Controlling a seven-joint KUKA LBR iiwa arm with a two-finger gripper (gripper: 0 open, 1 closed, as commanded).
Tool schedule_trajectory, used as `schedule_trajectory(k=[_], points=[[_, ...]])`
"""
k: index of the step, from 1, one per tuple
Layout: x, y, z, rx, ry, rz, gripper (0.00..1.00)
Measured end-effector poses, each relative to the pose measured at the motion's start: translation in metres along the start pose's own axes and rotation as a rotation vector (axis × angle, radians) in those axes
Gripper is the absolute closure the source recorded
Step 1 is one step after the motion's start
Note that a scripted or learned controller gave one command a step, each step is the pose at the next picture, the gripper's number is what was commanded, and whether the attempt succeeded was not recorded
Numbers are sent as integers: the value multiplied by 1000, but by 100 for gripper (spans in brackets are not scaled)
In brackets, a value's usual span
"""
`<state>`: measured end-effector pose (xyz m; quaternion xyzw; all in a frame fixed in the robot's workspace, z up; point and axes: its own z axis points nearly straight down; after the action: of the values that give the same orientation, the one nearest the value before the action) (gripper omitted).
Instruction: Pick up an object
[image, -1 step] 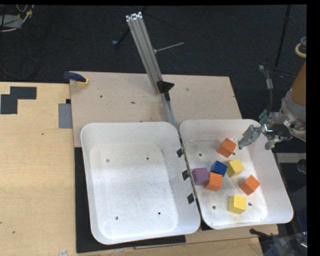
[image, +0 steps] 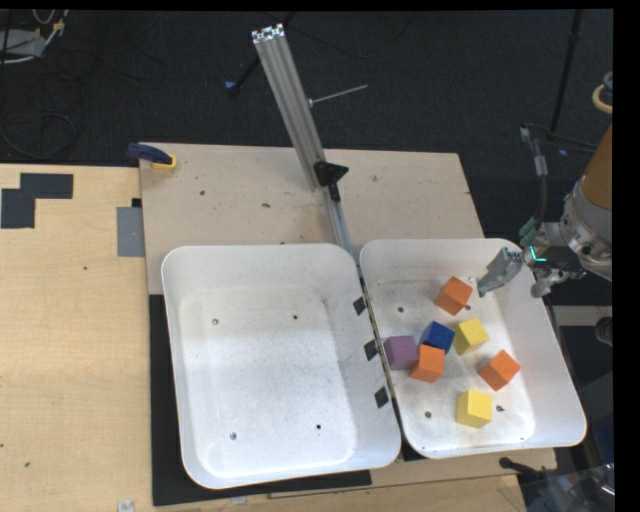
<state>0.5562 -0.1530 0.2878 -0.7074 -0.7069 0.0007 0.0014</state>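
While over right bin, gripper spread, nothing held

Nothing readable here as far as I can tell, no words, numbers or brand marks. Closest thing is a checkerboard tag atop the slanted aluminium rail, far up-left of the gripper.

The arm enters from three o'clock, its orange band showing at the edge near two o'clock, with the grey wrist just below it. From the wrist the gripper reaches toward nine o'clock, tilted slightly down. Two grey fingers show: one stretches out toward eight o'clock, the other sits closer to the wrist, a clear gap between them, nothing held between them
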Motion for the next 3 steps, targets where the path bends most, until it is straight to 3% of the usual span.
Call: schedule_trajectory(k=[2,3], points=[[7,8,113,5,1,1,0],[10,12,166,-11,-2,2,0]])
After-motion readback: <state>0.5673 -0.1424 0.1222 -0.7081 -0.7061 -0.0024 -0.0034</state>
